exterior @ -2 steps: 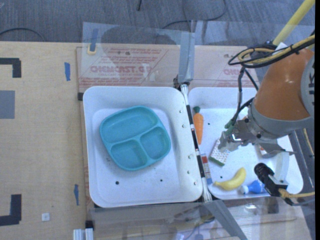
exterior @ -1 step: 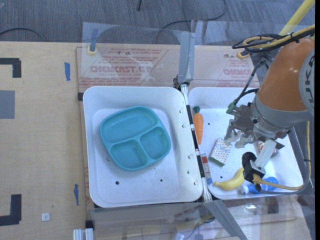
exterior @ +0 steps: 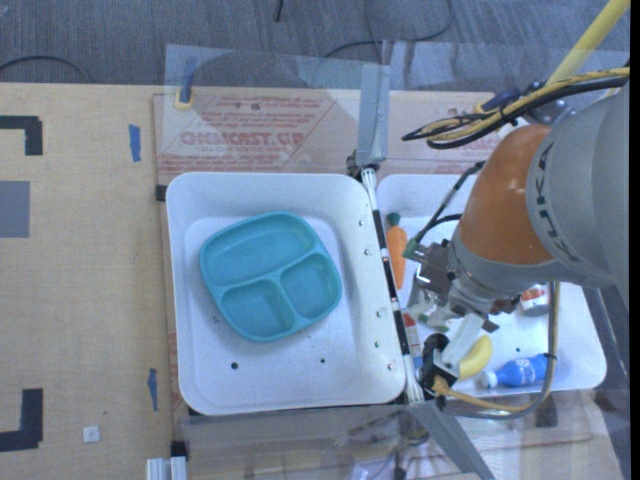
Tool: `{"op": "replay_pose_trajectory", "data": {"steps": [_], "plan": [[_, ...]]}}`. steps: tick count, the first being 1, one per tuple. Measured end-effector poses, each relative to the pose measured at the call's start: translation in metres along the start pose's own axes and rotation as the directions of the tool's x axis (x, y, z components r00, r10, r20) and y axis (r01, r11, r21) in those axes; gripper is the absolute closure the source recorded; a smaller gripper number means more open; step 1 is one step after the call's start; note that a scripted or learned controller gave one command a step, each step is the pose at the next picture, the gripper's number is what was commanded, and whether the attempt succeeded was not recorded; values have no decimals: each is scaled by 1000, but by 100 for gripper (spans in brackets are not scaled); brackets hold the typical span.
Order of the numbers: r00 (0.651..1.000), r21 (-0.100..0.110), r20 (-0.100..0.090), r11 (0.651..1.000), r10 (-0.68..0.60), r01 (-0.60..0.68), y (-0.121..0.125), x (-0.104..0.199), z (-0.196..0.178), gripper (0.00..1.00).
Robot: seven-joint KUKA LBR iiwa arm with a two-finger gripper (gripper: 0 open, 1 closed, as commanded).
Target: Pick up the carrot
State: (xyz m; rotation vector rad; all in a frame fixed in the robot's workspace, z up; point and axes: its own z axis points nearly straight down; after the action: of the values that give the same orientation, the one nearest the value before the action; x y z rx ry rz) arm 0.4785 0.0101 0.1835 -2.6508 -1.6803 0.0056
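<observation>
Grey arm [exterior: 570, 188] with orange band reaches in from the right, over the right bin [exterior: 590, 368]. Gripper [exterior: 440, 313] hangs low above that bin's left part; whether it is wide or narrow cannot be told. Carrot [exterior: 397, 251] lies along the right bin's left wall, just beside the gripper, not held. Banana [exterior: 477, 355] and blue-capped bottle [exterior: 520, 371] lie nearer the front. Left bin [exterior: 270, 193] carries a teal divided plate [exterior: 270, 275]. Both bins sit on the tabletop [exterior: 80, 268].

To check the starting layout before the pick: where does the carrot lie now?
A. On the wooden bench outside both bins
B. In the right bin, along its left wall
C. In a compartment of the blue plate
B: the carrot lies in the right bin beside its left wall, apart from the blue plate in the left bin.
</observation>
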Motion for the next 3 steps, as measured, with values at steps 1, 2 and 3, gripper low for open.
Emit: {"op": "replay_pose_trajectory", "data": {"steps": [1,2,3], "plan": [[929,-2,0,929,370,-370,8,-3,-51,100],[783,-1,0,783,622,-622,9,-18,-68,100],[608,-1,0,608,794,-794,23,-48,-73,100]]}}
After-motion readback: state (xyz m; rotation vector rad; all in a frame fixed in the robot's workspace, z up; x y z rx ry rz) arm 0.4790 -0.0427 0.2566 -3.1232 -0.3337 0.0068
